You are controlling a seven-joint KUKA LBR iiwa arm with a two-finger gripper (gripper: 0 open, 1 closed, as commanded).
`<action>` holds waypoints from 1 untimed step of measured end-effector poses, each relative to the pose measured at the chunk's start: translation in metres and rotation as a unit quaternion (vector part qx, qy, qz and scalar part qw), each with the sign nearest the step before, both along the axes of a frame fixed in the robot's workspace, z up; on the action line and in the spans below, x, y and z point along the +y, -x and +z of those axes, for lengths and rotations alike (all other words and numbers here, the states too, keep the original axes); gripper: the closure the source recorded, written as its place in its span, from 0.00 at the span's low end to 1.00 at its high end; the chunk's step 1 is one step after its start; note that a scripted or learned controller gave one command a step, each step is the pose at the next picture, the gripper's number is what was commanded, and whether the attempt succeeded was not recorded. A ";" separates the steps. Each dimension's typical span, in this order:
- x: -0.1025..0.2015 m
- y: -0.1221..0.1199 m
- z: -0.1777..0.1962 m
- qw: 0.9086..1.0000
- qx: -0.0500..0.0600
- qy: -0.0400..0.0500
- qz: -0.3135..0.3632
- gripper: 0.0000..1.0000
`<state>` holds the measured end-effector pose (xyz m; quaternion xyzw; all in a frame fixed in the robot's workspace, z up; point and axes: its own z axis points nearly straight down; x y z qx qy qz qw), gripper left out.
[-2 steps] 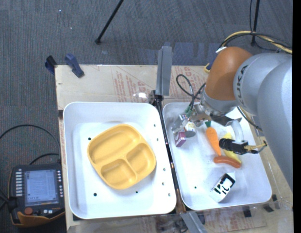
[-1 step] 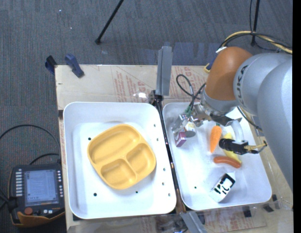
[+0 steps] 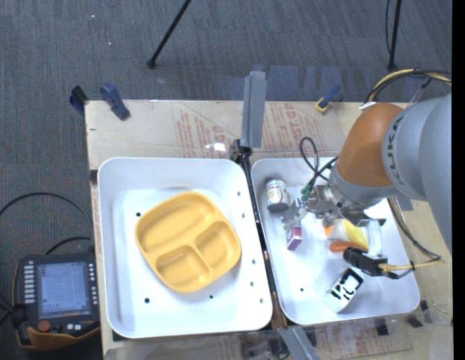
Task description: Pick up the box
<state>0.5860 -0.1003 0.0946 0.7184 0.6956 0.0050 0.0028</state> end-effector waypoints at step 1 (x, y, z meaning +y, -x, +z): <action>0.019 0.016 -0.009 0.993 0.009 0.000 -0.120 0.00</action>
